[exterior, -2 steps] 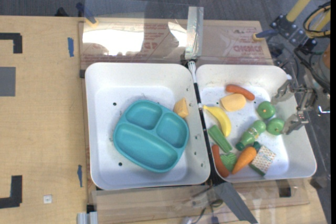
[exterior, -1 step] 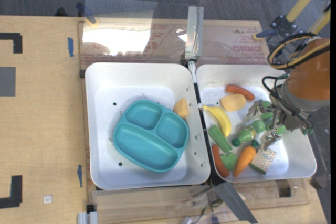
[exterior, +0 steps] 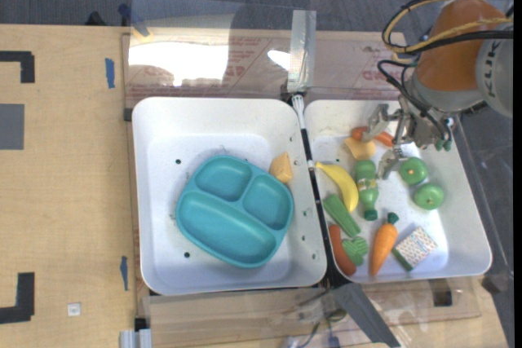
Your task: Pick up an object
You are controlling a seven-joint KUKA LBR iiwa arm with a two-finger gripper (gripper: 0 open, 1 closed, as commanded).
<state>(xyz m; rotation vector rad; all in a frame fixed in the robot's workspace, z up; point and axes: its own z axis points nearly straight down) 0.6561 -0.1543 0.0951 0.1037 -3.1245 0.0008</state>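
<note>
Pincer (exterior: 395,149) above right bin, green apple (exterior: 413,170) just beside

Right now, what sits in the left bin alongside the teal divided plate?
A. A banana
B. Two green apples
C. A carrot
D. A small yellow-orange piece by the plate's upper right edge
D. In the left bin, a small yellow-orange piece lies against the upper right edge of the teal divided plate; the banana, carrot and green apples all lie in the right bin.
</note>
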